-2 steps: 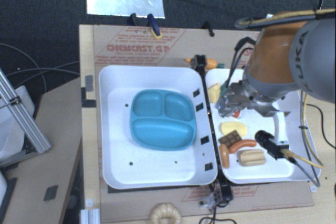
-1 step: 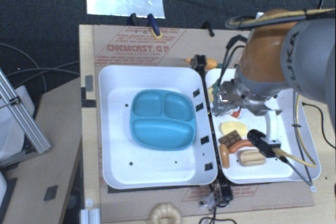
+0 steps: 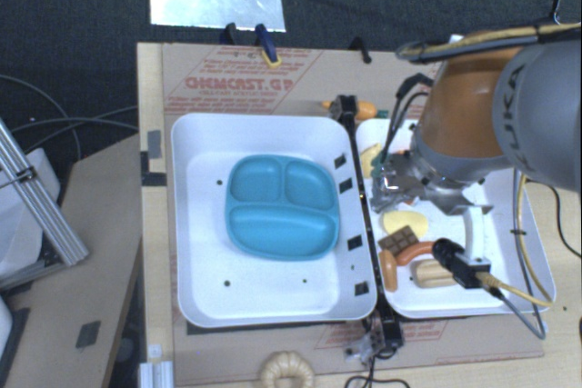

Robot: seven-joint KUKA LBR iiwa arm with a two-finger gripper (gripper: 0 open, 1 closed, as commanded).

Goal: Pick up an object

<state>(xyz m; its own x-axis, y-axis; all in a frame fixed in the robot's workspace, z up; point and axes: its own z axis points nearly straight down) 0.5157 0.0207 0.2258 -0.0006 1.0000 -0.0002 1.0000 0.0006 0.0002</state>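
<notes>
Hovering jaws (image 3: 393, 182), yellow food (image 3: 405, 222) just below

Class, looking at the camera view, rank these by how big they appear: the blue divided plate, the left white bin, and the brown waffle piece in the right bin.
1. left white bin
2. blue divided plate, lying inside that bin
3. brown waffle piece, far smaller than both

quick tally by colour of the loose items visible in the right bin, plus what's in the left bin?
Right bin, visible items; the arm hides part of it:
Yellow piece: 1
Brown waffle-like piece: 1
Orange sausage-like piece: 1
Tan bun-like piece: 1
Left bin:
Blue divided plate: 1
Total: 5
</notes>
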